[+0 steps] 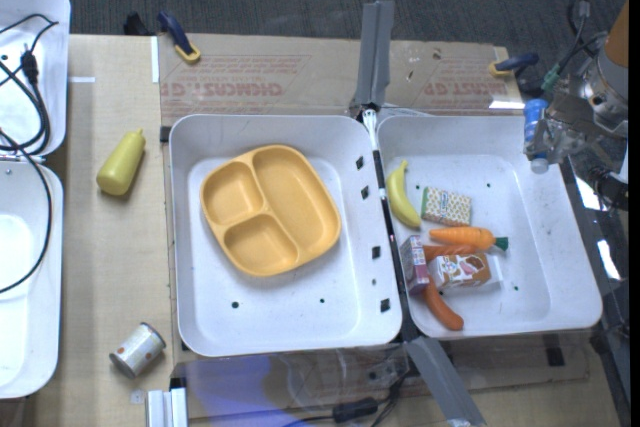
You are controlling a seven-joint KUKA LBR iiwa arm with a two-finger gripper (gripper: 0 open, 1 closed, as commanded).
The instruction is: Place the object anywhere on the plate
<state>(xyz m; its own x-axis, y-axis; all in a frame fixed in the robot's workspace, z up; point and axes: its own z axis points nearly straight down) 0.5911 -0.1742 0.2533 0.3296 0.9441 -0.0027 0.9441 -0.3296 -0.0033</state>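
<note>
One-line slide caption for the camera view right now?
Yellow divided plate waits in left bin; banana, carrot and packets fill right bin.

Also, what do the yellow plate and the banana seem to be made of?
The plate looks like moulded plastic with a matte finish: one even yellow, three smooth rounded compartments, no strong glare. The banana is probably a plastic toy, going by its uniform colour and faint sheen, though real fruit cannot be ruled out.
</note>
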